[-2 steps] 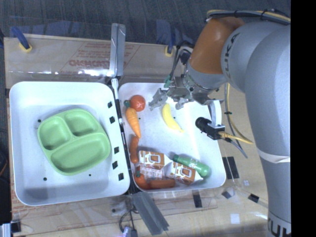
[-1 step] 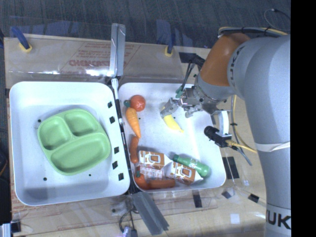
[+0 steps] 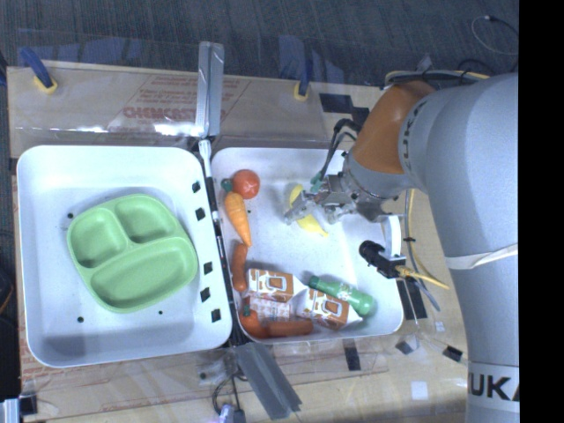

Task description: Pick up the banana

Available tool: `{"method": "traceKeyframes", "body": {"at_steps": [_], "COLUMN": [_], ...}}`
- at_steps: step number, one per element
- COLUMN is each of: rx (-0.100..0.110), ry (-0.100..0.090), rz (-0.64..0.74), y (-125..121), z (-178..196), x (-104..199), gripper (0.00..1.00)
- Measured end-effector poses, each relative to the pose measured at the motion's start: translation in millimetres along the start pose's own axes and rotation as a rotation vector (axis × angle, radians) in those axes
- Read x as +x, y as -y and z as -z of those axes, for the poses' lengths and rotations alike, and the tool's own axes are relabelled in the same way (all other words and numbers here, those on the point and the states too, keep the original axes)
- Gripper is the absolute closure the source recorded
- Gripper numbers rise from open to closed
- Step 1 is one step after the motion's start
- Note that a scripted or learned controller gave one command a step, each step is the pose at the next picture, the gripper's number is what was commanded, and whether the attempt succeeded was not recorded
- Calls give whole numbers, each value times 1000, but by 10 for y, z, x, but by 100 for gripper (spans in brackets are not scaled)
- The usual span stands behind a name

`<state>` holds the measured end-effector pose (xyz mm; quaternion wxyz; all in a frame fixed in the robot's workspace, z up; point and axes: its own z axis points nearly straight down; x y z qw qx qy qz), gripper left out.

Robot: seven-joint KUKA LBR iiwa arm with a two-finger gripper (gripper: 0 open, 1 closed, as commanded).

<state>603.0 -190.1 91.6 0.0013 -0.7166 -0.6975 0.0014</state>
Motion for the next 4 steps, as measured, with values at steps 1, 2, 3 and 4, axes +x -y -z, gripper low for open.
{"method": "traceKeyframes", "body": {"at_steps": [1,2,3,4], "rx": [0,0,2,-1], "ry": [-1,0,-2,-2], "rz": [26,30,-297,-431], "y": [396,395,634,571], "z": [-2,100,-5,1067], "x": [107,102,-6,649], "gripper": [0,100,100,100]}}
